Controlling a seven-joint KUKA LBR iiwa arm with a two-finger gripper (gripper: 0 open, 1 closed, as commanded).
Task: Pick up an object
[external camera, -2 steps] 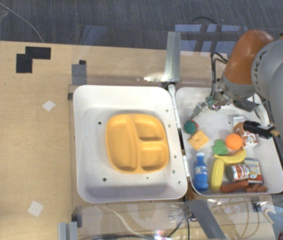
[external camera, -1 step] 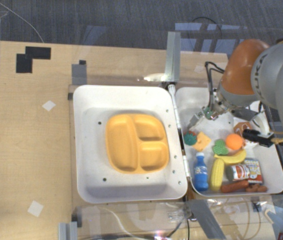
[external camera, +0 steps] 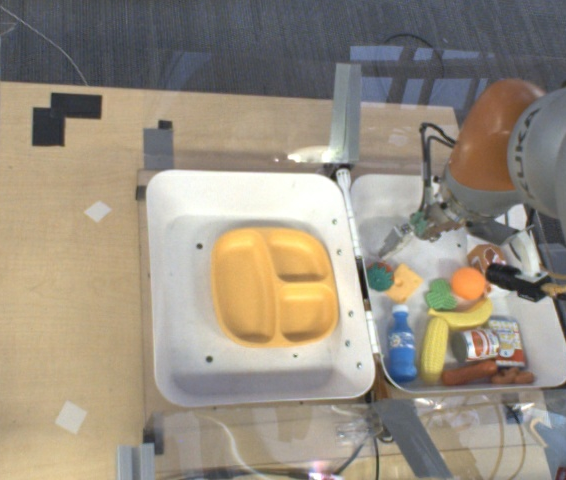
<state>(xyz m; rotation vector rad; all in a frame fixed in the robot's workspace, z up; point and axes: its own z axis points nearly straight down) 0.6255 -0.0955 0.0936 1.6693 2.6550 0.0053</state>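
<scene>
The pale wooden tabletop carries two shallow white plastic bins side by side. The left bin holds a yellow compartmented plastic tray. The right bin holds the pickable clutter, crowded into its near half: a yellow toy corn cob, a yellow toy banana, a small red-and-white labelled can, a blue toy bottle with a white cap, an orange ball and a yellow wedge of toy cheese.

The grey arm hangs its gripper over the bin's bare far part, jaws spread and nothing between them.

The risks, as I judge them: the toys lie touching, so a descent could pinch two at once or shove one aside, and the round ball may roll free.
</scene>
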